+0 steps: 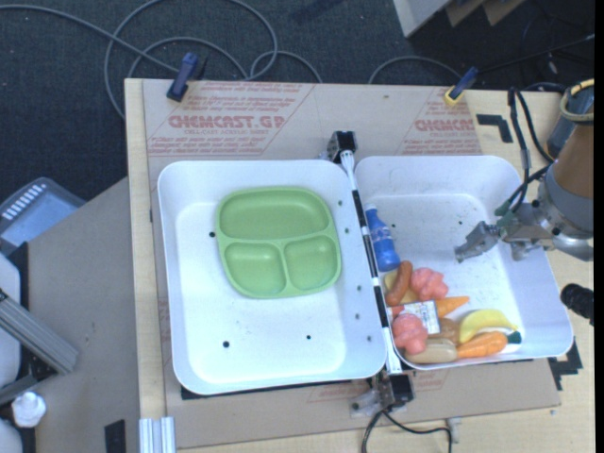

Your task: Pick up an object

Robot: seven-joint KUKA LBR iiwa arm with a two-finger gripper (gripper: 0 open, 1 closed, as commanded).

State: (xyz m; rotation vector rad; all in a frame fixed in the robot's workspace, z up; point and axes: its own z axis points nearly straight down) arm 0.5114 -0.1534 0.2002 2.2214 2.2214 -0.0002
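Note:
The right bin (528,281) holds a heap of toy food at its near left. In it are a blue bottle (380,241), a red sausage (401,280), a pink lumpy piece (427,282), a yellow banana (486,322) and an orange carrot (480,345). My gripper (475,242) reaches in from the right over the bin's bare middle. It is to the right of the bottle and beyond the heap, and I see nothing held in it.
The left bin (189,281) carries a green divided plate (279,241). A black clamp (343,143) sits where the bins meet at the back. Cables (522,125) hang near the arm at the right.

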